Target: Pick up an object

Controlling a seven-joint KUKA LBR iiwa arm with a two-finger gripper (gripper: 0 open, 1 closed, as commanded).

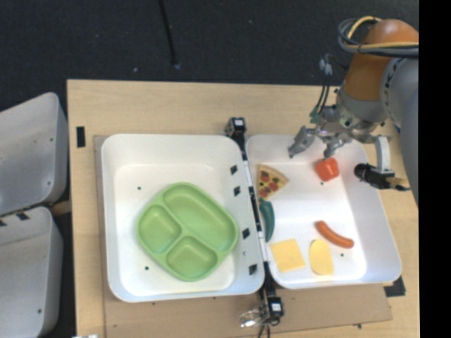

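In the right bin (366,255), at its 1 o'clock corner, sits a red toy pepper (326,168): probably light, stiff and slick, best pinched across its middle. At its 11 o'clock, the gripper (315,144) hovers, fingers spread, holding nothing.

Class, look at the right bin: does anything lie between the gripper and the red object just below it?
Nothing visible does. The gripper hangs over the right bin's far end, and the red object lies just beneath and slightly right of it. The pizza slice and sausage lie off to the side.
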